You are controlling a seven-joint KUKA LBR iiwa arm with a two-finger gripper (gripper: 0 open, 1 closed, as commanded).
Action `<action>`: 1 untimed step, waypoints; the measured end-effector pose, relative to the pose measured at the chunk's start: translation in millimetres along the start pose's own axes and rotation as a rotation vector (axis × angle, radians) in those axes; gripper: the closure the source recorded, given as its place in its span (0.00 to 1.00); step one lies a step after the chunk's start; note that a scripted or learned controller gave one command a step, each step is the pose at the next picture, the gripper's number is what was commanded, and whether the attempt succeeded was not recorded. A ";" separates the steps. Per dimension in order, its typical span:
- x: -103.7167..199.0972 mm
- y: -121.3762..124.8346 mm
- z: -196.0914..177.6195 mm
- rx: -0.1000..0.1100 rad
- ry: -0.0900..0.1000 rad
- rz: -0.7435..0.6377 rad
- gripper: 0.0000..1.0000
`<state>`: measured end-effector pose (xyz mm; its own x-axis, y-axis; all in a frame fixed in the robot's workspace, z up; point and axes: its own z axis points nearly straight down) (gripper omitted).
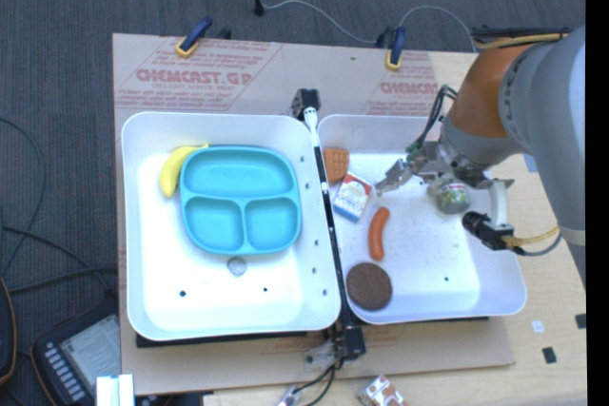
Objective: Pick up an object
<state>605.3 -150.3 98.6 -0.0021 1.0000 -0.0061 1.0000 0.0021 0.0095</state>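
My gripper hangs low over the right bin, in its upper middle part, pointing left. Just left of its tip lies a small white carton with red and blue print, close to the tip but apart from it. An orange-red sausage lies below the gripper, and a square orange cracker sits at the bin's upper left. A round brown cookie rests near the front rim. A small greenish round thing shows under the wrist.
The left bin holds a blue divided plate, a yellow banana at the plate's left and a small grey thing below it. The wall between the bins runs just left of the carton.
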 end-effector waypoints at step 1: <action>51.3 -64.5 9.6 0.002 0.002 0.003 0.00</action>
<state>540.8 -99.2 88.1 0.0004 1.0000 -0.0038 1.0000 -0.0004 0.0077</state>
